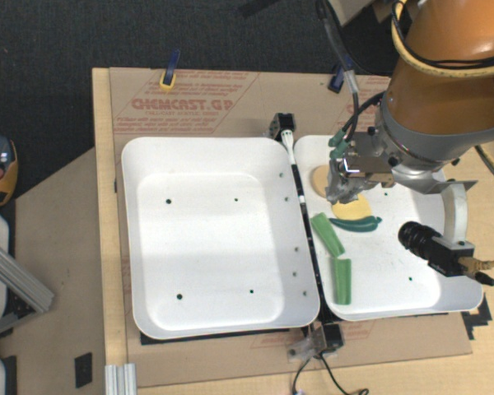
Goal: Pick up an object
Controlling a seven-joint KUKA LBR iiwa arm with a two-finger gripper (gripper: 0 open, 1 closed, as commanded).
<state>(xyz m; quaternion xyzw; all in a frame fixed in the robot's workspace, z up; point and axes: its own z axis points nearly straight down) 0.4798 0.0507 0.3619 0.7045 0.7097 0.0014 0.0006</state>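
The gripper (pixel 343 189), its jaws' state impossible to tell, hangs over a small yellow piece (pixel 351 210), probably light, rigid plastic, best pinched across its width.

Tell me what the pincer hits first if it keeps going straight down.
Most likely the yellow piece right under the pincer in the right bin, beside the teal strip. Depth is hard to judge from this slanted view.

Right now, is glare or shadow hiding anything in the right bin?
Camera view: the left bin glares bright white; the arm shades the right bin around the gripper, yet the yellow piece and green blocks stay readable.
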